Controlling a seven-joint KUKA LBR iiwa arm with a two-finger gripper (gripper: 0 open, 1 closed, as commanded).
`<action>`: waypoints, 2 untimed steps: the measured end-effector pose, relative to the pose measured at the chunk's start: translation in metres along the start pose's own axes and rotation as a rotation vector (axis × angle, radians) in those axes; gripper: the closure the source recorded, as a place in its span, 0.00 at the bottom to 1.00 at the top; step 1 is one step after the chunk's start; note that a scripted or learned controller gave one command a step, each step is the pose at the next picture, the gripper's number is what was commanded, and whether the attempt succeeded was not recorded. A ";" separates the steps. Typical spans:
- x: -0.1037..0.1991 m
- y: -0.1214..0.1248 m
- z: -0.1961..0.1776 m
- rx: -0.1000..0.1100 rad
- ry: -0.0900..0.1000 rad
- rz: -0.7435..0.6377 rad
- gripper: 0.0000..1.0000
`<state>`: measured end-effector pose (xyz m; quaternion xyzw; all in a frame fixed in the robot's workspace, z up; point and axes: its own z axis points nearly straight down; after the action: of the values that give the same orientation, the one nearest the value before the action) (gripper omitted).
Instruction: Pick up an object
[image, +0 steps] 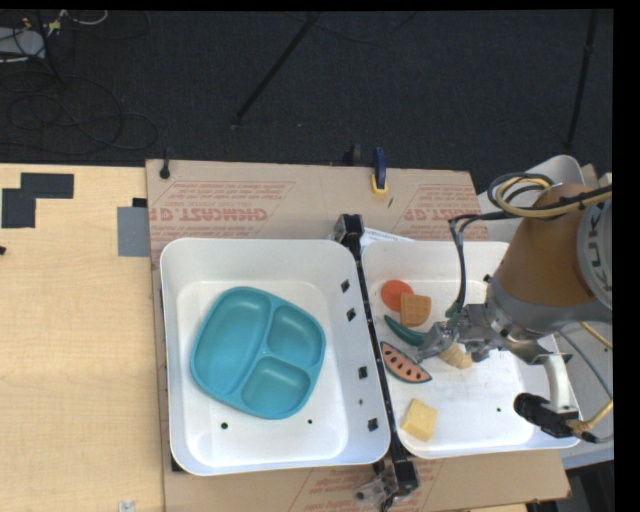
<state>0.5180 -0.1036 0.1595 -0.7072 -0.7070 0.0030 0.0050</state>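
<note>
We are seeing the grey metal gripper (447, 343) reaching low into the right white plastic bin (480, 425), touching a small pale tan lump (457, 355), though we cannot tell its state. The arm is hiding the bin's far right; a striped watermelon-slice toy (404, 363) is lying just beside.

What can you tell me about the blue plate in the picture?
The blue plate is a teal tray that looks like smooth plastic, with rounded corners and three sunken sections: one long one and two smaller ones. It lies flat, turned a bit askew, in the middle of the left white bin. Nothing sits in its sections, and only the bin floor touches it.
</note>
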 end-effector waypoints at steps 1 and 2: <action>0.002 -0.026 0.075 -0.009 -0.002 0.001 0.00; 0.019 0.036 0.072 -0.013 -0.002 -0.004 0.00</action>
<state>0.5529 -0.0841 0.0875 -0.7059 -0.7083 -0.0006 -0.0002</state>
